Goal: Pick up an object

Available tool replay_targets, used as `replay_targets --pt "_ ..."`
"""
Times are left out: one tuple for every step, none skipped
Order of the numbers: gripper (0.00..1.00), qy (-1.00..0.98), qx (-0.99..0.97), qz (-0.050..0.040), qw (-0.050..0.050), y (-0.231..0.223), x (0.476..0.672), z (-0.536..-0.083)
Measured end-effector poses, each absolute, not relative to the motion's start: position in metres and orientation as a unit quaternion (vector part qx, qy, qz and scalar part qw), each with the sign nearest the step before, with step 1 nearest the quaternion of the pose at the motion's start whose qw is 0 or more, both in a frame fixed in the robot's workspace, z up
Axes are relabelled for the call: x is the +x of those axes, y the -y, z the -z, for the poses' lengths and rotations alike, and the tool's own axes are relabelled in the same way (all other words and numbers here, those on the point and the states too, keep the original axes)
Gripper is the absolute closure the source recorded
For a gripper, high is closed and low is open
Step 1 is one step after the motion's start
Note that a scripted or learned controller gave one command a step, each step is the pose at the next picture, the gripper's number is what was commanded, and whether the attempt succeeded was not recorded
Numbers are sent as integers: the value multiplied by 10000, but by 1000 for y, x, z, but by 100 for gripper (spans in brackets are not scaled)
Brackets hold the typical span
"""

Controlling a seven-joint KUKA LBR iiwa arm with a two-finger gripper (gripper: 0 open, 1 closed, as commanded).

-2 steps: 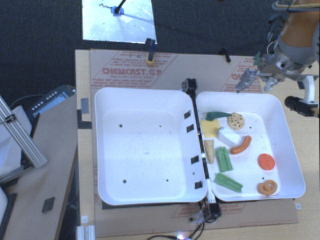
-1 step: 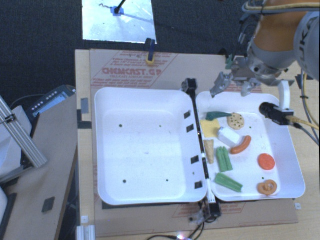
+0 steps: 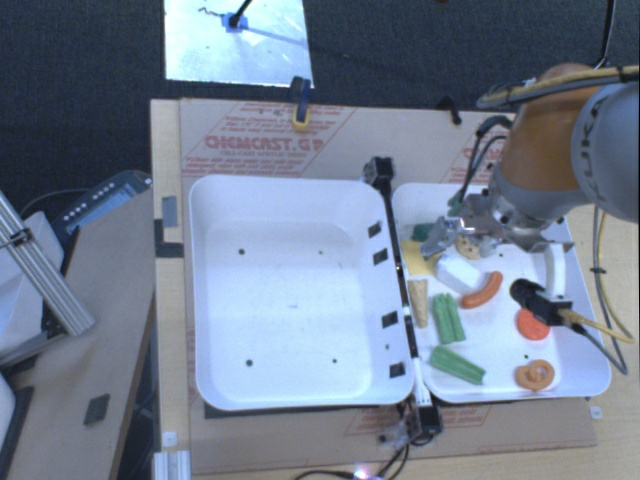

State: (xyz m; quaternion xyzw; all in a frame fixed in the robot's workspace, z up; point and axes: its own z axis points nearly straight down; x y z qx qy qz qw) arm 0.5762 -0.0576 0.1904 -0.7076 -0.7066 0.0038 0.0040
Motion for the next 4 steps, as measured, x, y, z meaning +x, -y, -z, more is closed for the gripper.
replay_targets --pt "0 7063 -7079 -24 18 89 564 -121" --pt "0 7091 -7051 12 -19 91 623 -83" --pt "100 7088 -7054 15 -17 91 622 -96" --pt "100 7075 -7068 -10 14 86 581 -83"
